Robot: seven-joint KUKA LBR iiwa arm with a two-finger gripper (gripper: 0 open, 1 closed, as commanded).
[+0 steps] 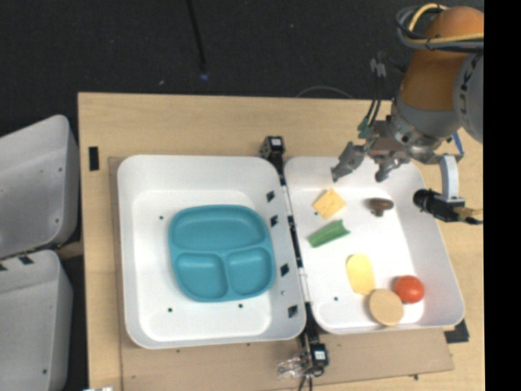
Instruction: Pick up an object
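Gripper (363,164) poised over far edge of right bin (423,243). Fingers (342,163) spread apart, nothing between them; empty gap reads clearly against the white floor. Arm (431,80) entering from the right, orange band uppermost.

Candidates all in right bin. Yellow wedge (329,203) nearest: just below and slightly left of the fingertips in the picture, i.e. toward the near side of the bin. Roughly square outline, turned like a diamond, no strong long axis. Brown lump (378,206) just beside it to the right, below the right-hand finger, small and dark. Green strip (328,235) further toward the near side, long axis slanted, right end raised toward the far side. Yellow oval (360,273), tan disc (385,307) and red ball (409,288) clustered at the near right corner, well apart from the gripper; disc and ball touching or nearly so, cannot tell.

Left bin (138,243) holding a blue divided tray (220,251), well away.

Judgement: wedge the likely target, lying a short step toward the near side from the open fingers. Short shift that way, then descent. Line between the fingertips runs roughly left to right, so the wedge's corners, not its flat sides, probably face the pads; some wrist turn likely useful. Risk: brown lump close enough to be nudged by the right-hand finger.
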